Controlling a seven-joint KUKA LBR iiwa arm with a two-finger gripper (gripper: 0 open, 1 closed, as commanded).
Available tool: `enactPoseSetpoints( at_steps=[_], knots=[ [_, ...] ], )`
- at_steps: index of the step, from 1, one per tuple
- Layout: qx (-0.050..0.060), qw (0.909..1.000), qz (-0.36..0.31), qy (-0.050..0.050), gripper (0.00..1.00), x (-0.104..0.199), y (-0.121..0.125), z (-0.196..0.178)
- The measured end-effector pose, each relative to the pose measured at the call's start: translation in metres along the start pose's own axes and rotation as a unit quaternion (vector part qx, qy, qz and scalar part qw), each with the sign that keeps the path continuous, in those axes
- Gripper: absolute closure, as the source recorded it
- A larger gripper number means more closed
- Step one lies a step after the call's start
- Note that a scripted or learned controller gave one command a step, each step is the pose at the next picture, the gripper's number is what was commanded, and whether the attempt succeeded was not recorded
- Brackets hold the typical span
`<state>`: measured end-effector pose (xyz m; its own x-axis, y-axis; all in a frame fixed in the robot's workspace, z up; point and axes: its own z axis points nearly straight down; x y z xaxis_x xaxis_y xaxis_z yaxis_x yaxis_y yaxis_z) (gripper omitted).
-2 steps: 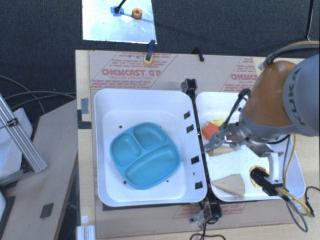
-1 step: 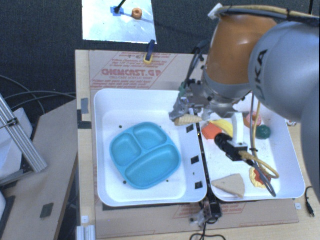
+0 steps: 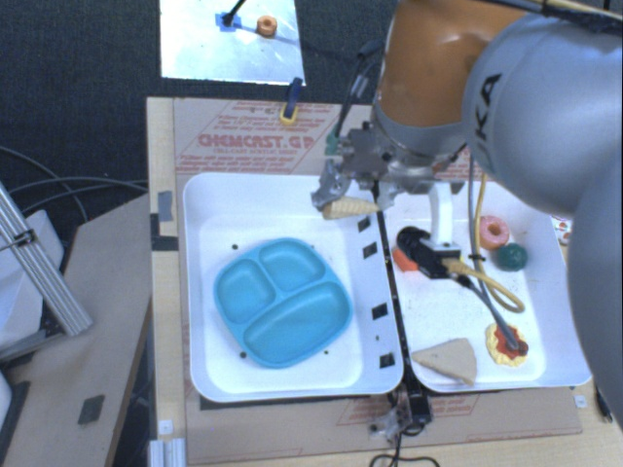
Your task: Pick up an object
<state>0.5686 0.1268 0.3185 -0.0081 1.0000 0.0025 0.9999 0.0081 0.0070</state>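
Item: pale tan wedge-shaped slice (image 3: 347, 209) | place: between the fingertips of the grey two-finger gripper (image 3: 351, 200) | gripper: clamped on the wedge | status: I judge the grasp made and the lift clear of the shallow white bin (image 3: 195, 261) still pending.

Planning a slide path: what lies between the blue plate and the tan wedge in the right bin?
Between blue plate and tan wedge, the camera view shows bare white floor and the bins' adjoining rims.

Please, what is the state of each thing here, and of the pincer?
Pincer: above the divider.
Tan wedge: at the pincer's tip, grip unclear.
Plate: flat in left bin, right side up, empty.
Donut: flat in right bin.
Bread slice: flat in right bin.
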Motion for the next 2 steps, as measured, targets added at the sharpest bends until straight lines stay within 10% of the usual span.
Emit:
enactPoseSetpoints(
  at_steps=[1,2],
  knots=[
    [0.009,1.0,0.001,-0.002,1.0,0.04,0.006,0.137],
    [0.007,1.0,0.005,-0.002,1.0,0.004,-0.03,0.167]
  ],
)
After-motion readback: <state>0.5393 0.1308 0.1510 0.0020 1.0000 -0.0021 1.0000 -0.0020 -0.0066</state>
